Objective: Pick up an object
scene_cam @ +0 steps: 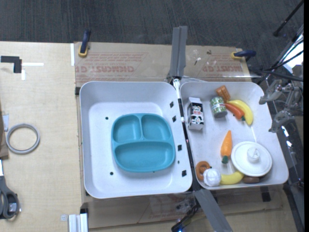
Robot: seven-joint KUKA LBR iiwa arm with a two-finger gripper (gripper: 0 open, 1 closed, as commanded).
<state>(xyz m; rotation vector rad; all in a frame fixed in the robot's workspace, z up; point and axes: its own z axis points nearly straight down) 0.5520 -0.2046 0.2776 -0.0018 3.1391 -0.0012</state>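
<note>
The right bin [270,129] holds several small items. A small white carton with a cow print [195,114] lies near its left wall, beside a green can [218,106]. A yellow banana [245,111], a red-orange pepper [233,109] and a brown piece [223,92] sit at the back. An orange carrot [226,145] lies next to a white lidded bowl [252,158]. Along the front wall are a brown doughnut [202,167], a white round item [211,178] and a second banana [231,178]. The left bin [96,110] holds a blue divided plate [143,142].
Grey metal rods and brackets [282,103] stand just past the right bin's right wall. A grey tape ring [21,138] and scissors [7,203] lie on the wooden bench at the left. Clamps [85,42] [244,54] pin cardboard behind the bins.
</note>
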